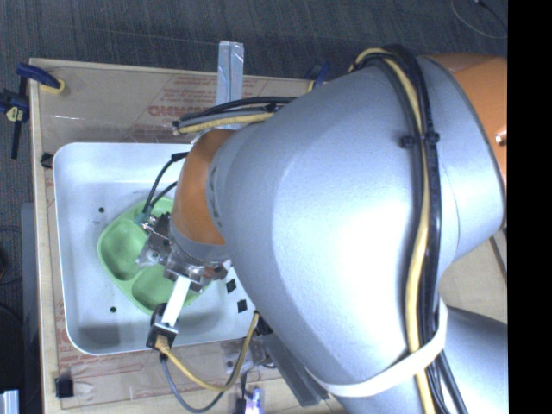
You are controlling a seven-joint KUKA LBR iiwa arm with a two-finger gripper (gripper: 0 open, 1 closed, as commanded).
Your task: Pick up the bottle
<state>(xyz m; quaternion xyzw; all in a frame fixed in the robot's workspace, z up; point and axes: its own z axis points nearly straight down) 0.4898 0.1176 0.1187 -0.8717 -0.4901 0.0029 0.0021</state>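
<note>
1. Green, glossy and lobed, a plastic thing lies on the floor of the left bin, near its middle. I cannot tell whether it is the bottle. Where the bottle lies cannot be told, because the arm hides everything to the right.
2. The gripper hangs low over the right edge of the green thing and overlaps it from this angle. Whether they touch cannot be told, nor whether the gripper is open or closed, since its own body hides its tip.
3. An orange band sits just above the gripper. Behind it the bulky grey arm reaches in from the right, with black and yellow cables strapped along it.
4. A few small dark dots mark the bin's white floor left of the green thing.
5. The bin rests on a brown board surface. Blue clamps grip the surface's far left corner, and a grey strip of tape stands at its far edge.
</note>
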